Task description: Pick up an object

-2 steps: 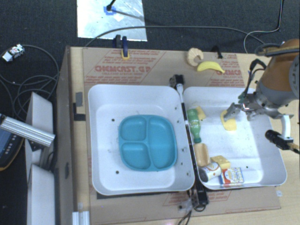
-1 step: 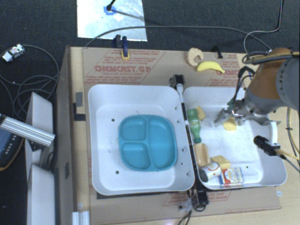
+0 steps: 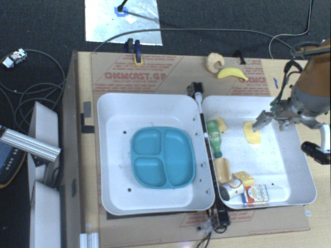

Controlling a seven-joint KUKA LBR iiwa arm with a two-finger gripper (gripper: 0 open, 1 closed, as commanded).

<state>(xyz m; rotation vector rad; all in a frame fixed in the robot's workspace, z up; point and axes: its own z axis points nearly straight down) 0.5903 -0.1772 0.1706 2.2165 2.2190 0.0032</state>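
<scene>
The worktop (image 3: 155, 68) is covered with brown board printed in red; the largest word reads roughly "CHEMCAST", with smaller red lettering repeated to the right that is too small to read. Two shallow white bins sit side by side on it. The left bin (image 3: 111, 112) holds a blue divided plate (image 3: 163, 156) with three compartments, lying flat near its middle.

The right bin (image 3: 295, 154) holds the loose items. A green bottle (image 3: 213, 137) lies along its left wall, white cap toward the far end. Just beside it at the far end is a small yellow piece (image 3: 222, 124). Nearer the camera lie a tan block (image 3: 222, 170), a yellow wedge (image 3: 244, 179), a red-and-white can (image 3: 232, 190) and a small carton (image 3: 257, 194) with red and blue print that cannot be read. A pale yellow block (image 3: 252, 133) lies alone in the far middle of the bin.

The hand (image 3: 264, 119) reaches in from the right, low over the right bin, its tip just beside the pale yellow block. Whether it is released or clenched cannot be told, and nothing is visibly gripped.

Behind the bins on the board lie a banana (image 3: 231, 74) and a beige rounded object (image 3: 214, 62).
</scene>
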